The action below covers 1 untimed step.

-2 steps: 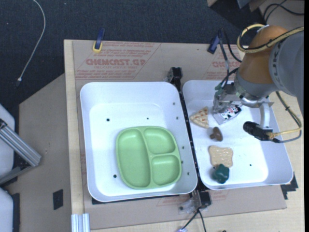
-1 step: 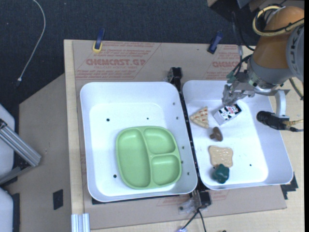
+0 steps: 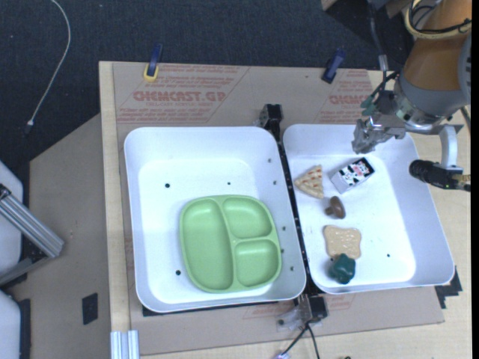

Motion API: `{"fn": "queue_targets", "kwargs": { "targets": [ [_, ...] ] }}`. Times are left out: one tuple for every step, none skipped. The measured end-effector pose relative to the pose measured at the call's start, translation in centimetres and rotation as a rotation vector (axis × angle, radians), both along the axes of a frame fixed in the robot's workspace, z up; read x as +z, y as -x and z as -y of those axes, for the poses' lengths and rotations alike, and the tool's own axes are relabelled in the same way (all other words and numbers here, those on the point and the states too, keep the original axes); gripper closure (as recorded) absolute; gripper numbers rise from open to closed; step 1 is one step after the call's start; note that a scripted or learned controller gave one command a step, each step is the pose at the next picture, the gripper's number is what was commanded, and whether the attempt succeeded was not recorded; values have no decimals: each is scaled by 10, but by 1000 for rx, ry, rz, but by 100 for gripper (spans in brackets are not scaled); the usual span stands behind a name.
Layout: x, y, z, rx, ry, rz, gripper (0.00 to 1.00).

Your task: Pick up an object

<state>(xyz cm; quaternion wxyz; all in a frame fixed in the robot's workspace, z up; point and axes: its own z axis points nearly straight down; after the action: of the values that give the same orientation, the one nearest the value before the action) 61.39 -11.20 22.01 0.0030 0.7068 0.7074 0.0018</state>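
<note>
Gripper (image 3: pixel 368 142): poised over the right bin's (image 3: pixel 430 234) far end; whether its jaws are parted or closed cannot be told, and nothing is visibly held.
Nearest object: small black-and-white carton (image 3: pixel 353 174), just below the gripper, lying tilted.
Handling: probably light, stiff, smooth-sided; best pinched across its narrow width.
Others: wedge-shaped piece (image 3: pixel 310 181), brown lump (image 3: pixel 335 209), toast slice (image 3: pixel 342 241), green item (image 3: pixel 343 268).
</note>
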Motion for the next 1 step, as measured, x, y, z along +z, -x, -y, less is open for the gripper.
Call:
{"fn": "queue_targets", "kwargs": {
  "targets": [
    [11,0,-54,5,-3,-3,100]
  ]
}}
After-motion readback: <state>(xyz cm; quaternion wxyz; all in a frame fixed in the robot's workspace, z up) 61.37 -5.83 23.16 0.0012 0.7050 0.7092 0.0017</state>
